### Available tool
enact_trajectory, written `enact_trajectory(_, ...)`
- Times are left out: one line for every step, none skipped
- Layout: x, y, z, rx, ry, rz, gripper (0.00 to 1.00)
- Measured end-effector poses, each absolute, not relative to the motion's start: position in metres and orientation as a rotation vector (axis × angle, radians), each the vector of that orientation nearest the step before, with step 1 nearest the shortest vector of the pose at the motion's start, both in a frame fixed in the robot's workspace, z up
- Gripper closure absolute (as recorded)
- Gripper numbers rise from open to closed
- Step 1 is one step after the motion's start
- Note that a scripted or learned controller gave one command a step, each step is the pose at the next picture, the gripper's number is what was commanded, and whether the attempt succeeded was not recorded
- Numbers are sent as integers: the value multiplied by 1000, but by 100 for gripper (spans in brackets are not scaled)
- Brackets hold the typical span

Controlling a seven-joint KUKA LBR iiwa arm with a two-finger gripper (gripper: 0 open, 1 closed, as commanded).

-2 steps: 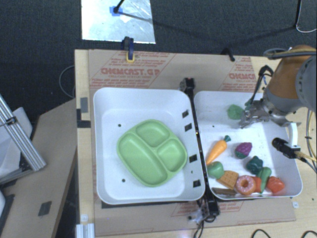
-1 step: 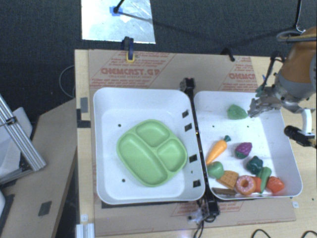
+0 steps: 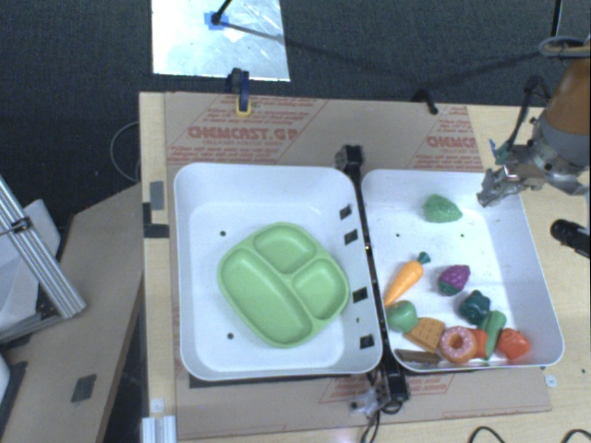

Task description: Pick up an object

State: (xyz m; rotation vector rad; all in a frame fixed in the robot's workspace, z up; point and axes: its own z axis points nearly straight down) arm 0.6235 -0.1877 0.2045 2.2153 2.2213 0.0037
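Observation:
My gripper point(image 3: 496, 189) hangs over the far right corner of the right bin point(image 3: 522, 257), just right of a green leafy toy point(image 3: 442, 209) and apart from it. Nothing shows in its grasp. Toy food lies in that bin nearer the front: an orange carrot point(image 3: 404, 280), purple grapes point(image 3: 453, 279), a dark green pepper point(image 3: 476, 306), a pink donut point(image 3: 457, 342), a tan waffle point(image 3: 427, 332), a green round piece point(image 3: 402, 316) and a red piece point(image 3: 513, 343).
The left bin point(image 3: 208, 201) holds a light green divided plate point(image 3: 283, 284). A black divider with clips point(image 3: 355, 238) runs between the bins. A blue and yellow clamp point(image 3: 240, 90) sits at the bench's far edge, and a metal frame point(image 3: 32, 257) stands at left.

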Motion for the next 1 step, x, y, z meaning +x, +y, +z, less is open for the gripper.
enact_trajectory(625,-188,225,2215,2223,3,100)
